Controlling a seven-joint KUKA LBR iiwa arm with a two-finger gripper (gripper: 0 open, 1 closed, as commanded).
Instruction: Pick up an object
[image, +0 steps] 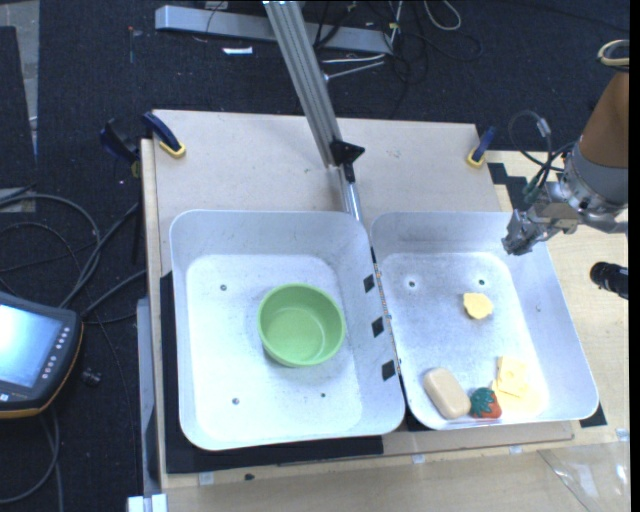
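Gripper (520, 240) above right bin (560, 330) rim, green bowl (301, 325) in left bin (200, 300)

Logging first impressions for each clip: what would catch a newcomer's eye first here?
Probably the green bowl, upright and alone in the middle of the left bin. Next, the small items in the right bin: a yellow piece mid-bin, and a tan block, a red-and-green toy and a pale yellow piece clustered near its front edge. The gripper hovers over that bin's far right corner.

Robot lab: clamped bench (250, 160), cables (60, 215).
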